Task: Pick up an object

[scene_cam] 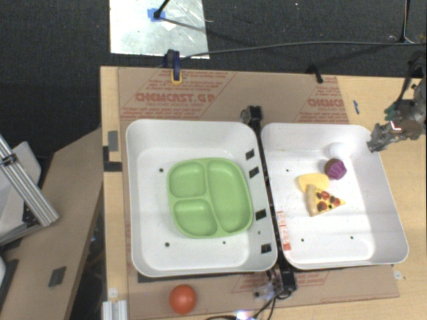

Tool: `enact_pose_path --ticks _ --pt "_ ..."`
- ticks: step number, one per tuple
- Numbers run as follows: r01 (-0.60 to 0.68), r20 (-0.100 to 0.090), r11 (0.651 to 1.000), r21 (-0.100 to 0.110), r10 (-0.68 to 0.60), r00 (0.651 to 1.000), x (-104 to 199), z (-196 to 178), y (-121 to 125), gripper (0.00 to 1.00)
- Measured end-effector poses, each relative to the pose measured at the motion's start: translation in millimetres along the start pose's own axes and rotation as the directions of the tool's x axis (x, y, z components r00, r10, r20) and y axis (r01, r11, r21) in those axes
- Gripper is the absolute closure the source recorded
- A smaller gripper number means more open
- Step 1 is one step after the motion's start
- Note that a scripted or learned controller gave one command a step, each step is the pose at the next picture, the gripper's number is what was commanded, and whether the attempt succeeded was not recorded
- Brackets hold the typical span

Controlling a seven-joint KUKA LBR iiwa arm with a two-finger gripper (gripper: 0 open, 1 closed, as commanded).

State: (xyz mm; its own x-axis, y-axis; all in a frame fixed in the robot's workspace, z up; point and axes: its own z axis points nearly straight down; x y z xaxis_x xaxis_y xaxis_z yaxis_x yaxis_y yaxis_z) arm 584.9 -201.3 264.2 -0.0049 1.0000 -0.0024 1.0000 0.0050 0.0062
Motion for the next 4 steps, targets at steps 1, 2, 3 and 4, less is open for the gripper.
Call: enact_pose_path --ticks 1,2,3,4 --pt "0.004 -0.003 1.0 0.004 -0.004 1.0 50 14 8 1.0" --pt "0.004 -0.003 1.0 0.003 -0.004 1.0 103 7 17 1.0" --pt "0.005 -0.004 1.0 0.003 -0.005 1.0 157 10 34 1.0" --pt "0.005 -0.004 1.0 0.005 -0.005 1.0 209 25 42 1.0"
